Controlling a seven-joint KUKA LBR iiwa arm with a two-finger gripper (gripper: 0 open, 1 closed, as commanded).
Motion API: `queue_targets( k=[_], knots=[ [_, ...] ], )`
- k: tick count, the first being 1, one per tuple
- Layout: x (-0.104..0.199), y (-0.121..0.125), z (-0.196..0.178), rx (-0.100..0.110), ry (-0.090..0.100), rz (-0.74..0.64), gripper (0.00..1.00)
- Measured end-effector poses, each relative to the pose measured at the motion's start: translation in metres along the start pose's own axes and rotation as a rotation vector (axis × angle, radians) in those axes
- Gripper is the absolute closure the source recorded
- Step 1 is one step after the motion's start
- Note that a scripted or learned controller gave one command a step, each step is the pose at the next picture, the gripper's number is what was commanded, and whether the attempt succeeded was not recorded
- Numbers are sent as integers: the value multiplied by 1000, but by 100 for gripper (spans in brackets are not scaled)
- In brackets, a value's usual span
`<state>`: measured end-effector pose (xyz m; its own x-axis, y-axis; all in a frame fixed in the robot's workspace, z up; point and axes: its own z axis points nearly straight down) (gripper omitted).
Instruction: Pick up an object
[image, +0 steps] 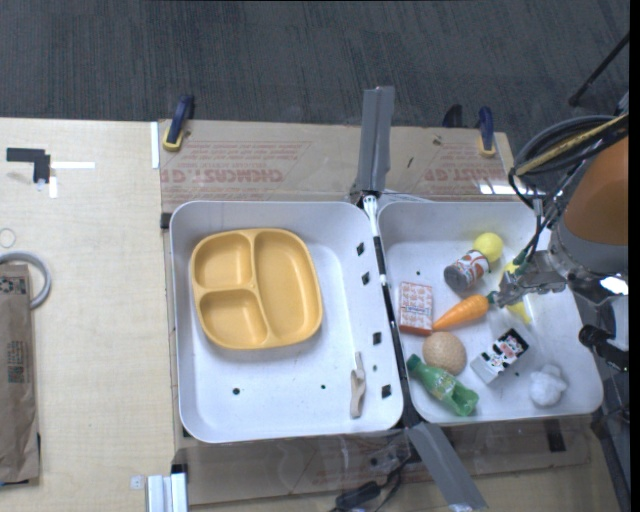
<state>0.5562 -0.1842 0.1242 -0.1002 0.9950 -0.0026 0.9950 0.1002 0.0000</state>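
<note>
A: Where's the gripper (512, 287)?

B: Right of frame, low in the right bin (400, 225), tips just beside the carrot (462, 311)'s leafy end. I can't tell if the fingers are open or closed.

A: How should I go on?

B: I'd centre over the carrot's thick middle, clear of the can (467, 268), then descend straight
</note>
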Motion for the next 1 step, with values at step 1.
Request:
queue_targets(
  k=[1],
  knots=[
    [0,0,0,0,0,0,0]
  ],
)
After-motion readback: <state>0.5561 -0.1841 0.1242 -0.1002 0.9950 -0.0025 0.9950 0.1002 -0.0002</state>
